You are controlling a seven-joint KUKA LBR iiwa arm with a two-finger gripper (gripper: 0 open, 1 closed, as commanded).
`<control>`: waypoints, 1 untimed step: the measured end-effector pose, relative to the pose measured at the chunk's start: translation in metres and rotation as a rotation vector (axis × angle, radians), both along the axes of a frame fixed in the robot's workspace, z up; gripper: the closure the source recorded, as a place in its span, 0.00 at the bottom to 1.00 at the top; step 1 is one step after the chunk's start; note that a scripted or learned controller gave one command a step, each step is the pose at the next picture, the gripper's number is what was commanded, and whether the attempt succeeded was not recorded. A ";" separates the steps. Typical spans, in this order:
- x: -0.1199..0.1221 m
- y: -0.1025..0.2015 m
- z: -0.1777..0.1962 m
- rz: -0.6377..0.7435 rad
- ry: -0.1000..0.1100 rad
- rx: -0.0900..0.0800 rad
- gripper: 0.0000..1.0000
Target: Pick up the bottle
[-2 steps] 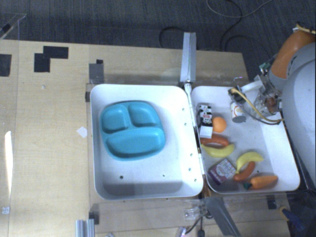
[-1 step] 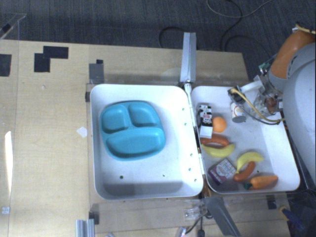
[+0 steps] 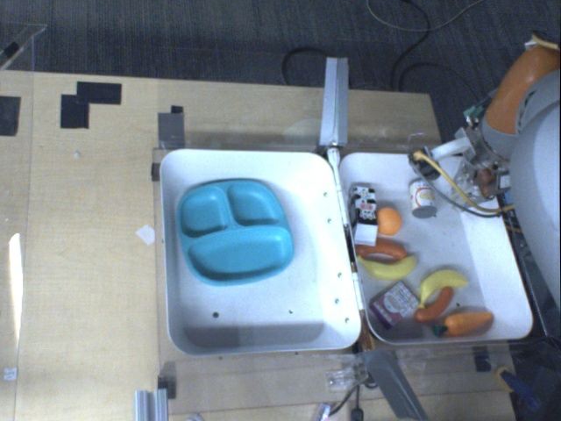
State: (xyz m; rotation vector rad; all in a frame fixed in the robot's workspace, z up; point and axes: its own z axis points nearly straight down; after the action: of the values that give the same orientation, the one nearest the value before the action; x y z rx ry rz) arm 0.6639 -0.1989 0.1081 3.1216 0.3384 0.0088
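Note:
A small grey-white bottle with a reddish label stands upright in the right bin, near its back wall. My gripper hangs at the bin's back right corner, to the right of the bottle and a little behind it, half lost among yellow cables. The bottle stands apart from the gripper. The grey arm with its orange band rises behind it at the right edge.
The right bin also holds a small dark box, an orange, a hot dog, two bananas, a purple packet and a carrot. A blue divided plate lies in the left bin.

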 end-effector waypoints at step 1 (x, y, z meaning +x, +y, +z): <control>0.002 0.001 0.012 0.007 -0.005 -0.001 1.00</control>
State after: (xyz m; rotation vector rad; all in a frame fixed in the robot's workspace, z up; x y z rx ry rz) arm 0.6660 -0.1974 0.1205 3.1189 0.3487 0.0161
